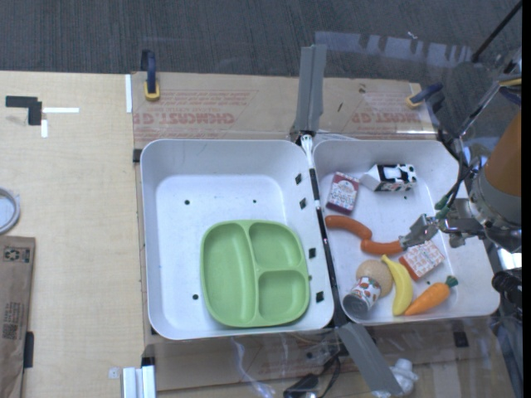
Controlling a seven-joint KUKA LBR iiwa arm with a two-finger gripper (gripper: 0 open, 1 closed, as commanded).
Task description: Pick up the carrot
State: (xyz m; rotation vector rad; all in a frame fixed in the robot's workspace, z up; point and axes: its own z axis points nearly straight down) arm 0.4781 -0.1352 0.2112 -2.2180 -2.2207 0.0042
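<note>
wooden worktop (pixel 75 189), two white bins. carrot (pixel 430 298) lies in the right bin (pixel 473 305), front right corner, just beside the banana (pixel 399 283). my jaws (pixel 417 235) hover above the red-and-white packet (pixel 424 259), well short of the carrot; whether they stand apart or together, cannot tell.

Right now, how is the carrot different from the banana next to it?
The carrot is orange with a green top; the banana is all yellow. The carrot is straight and tapers to a point, while the banana curves. The carrot lies slanted nearer the bin's front right corner; the banana stands more lengthwise, just left of it. Both are toy foods lying in the right bin.
</note>
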